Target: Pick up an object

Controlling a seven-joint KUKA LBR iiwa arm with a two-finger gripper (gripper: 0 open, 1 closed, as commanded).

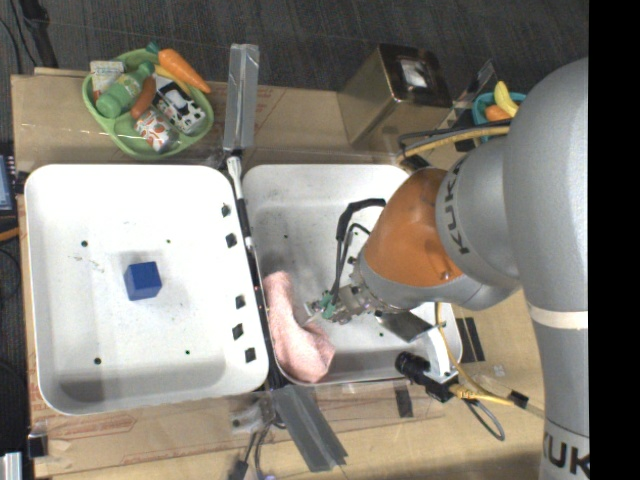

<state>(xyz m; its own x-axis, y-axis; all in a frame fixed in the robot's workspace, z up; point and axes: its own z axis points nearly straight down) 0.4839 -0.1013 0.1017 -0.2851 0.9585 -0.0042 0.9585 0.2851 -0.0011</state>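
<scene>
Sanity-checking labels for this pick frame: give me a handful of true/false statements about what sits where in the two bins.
1. The blue cube lies in the left bin. True.
2. The pink cloth lies in the left bin. False: it is in the right bin, against its left wall.
3. The gripper is over the right bin, close to the pink cloth. True.
4. The green bowl of toy food sits inside the right bin. False: it is on the bench beyond the left bin.
5. The blue cube touches the pink cloth. False: they are in separate bins.

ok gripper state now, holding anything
gripper: low in the right bin, beside the pink cloth; open or shut cannot be told, nothing seen held.
</scene>
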